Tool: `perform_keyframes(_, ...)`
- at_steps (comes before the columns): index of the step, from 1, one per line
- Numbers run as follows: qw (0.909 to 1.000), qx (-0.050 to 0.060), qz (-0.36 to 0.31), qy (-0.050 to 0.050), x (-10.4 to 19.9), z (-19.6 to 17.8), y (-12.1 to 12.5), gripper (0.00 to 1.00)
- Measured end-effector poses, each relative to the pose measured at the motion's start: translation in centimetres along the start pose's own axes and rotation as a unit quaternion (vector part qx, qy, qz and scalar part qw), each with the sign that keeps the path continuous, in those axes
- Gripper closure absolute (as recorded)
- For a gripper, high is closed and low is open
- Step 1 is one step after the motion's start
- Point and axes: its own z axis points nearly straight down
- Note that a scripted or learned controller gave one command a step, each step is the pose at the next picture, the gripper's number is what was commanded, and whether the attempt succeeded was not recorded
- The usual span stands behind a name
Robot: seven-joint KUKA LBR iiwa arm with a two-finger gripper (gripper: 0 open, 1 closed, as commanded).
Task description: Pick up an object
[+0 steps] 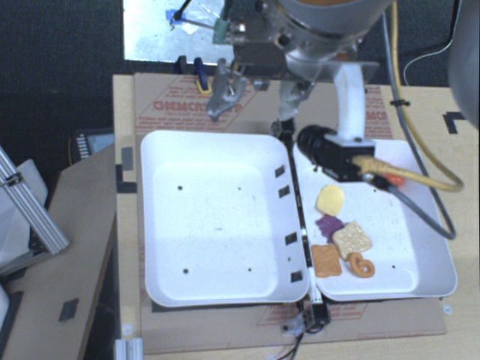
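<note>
Well below gripper (255, 100): 5 food pieces (341, 242).

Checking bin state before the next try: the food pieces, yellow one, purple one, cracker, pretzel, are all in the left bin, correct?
Not quite. The camera view shows the yellow piece, purple piece, cracker and pretzel all in the right bin, clustered near the divider. The rest stands.

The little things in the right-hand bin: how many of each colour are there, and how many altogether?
Yellow: 1, the yellow piece
Purple: 1, the purple piece
Pale tan: 1, the cracker
Orange: 2, the orange square and the pretzel
Total: 5, all clustered in the right bin near the divider.
</note>
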Motion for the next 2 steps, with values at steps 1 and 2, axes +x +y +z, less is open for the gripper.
perform_keyframes(1,1.0000,0.000,0.000,0.000,0.00,0.00,0.00,0.00)
perform_keyframes(2,1.0000,0.000,0.000,0.000,0.00,0.00,0.00,0.00)
